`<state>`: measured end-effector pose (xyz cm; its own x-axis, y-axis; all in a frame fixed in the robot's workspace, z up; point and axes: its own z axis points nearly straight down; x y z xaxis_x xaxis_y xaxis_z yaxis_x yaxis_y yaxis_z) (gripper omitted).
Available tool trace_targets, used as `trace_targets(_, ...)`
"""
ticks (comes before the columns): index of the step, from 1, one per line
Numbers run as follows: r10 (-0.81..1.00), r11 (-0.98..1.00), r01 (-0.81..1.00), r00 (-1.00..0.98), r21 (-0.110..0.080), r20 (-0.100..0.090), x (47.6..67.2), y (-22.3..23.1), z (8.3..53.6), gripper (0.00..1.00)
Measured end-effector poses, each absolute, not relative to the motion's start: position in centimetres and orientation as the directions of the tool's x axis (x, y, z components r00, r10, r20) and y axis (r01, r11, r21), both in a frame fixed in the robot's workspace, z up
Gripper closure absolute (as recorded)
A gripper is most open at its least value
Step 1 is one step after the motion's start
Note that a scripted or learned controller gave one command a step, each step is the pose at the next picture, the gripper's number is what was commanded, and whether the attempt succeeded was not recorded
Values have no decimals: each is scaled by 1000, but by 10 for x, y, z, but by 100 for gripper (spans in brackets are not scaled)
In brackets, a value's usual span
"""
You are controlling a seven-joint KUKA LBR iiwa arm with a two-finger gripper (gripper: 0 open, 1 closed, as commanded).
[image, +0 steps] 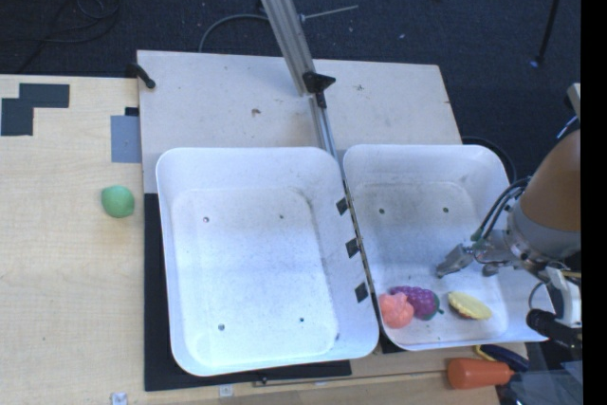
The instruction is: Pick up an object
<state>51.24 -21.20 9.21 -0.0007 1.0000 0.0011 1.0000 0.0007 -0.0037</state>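
Three small objects lie near the front edge of the right bin (427,168): a pink-orange lump (396,309), a purple bunch of grapes (417,300) touching it, and a yellow piece (469,305) a little to the right. My gripper (457,263) reaches in from the right and hangs just above and behind the yellow piece. Its fingers (446,268) are spread, with nothing between them.
The left bin (180,204) sits beside the right one. A green ball (118,201) rests on the wooden bench to the far left. An orange object (479,373) lies in front of the right bin. A metal rail (289,24) slants up behind the bins.
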Motion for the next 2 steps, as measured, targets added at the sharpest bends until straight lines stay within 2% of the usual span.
trace_targets(1, 1000, -1, 1000, 1, 0, 0, 513, -213, 104, 100)
trace_targets(2, 1000, 0, 1000, 0, 4, -1, 512, -215, 166, 100)
